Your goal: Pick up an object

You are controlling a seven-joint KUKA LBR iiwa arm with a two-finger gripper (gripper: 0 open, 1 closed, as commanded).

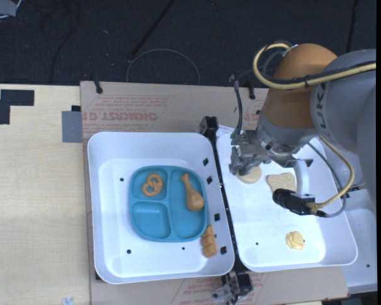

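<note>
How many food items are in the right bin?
3. A round cookie under the gripper, a toast slice beside it, and a yellow lump near the front. The arm may hide more.

A robotics lab: a cabled arm (305,100) works over two white bins (108,170) on a bench (32,202).

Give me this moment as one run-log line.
gripper: low in right bin, over round cookie | grasp: not visible | blue tray: pretzel, drumstick
</note>
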